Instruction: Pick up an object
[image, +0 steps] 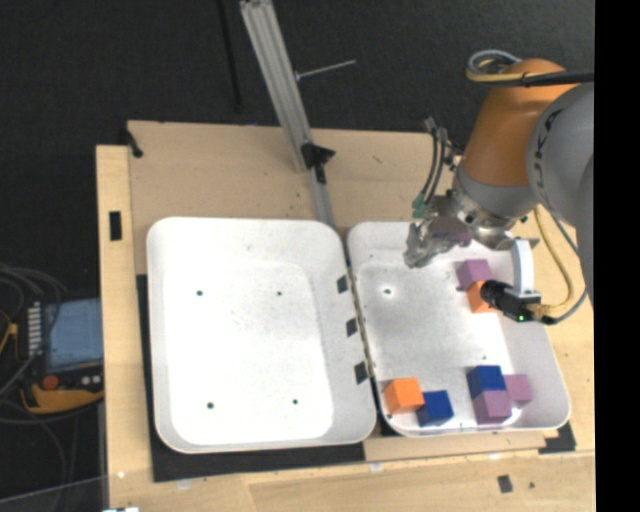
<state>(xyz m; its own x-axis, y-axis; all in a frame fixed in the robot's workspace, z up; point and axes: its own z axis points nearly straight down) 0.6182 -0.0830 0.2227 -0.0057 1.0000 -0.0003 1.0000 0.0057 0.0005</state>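
Note:
My gripper hangs over the far end of the right bin, at the tip of the grey arm with its orange band. Nothing shows beneath it. Just to its right a purple block lies beside an orange block that is partly hidden by a black fitting on the arm. Along the bin's near edge sit an orange block, a blue block, a second blue block, a purple block and a pink-purple block.
The left bin lies beside the right one, joined by dark clips along the shared edge. A slanted metal rod rises behind the bins. Cables and a blue device lie off the bench's left side.

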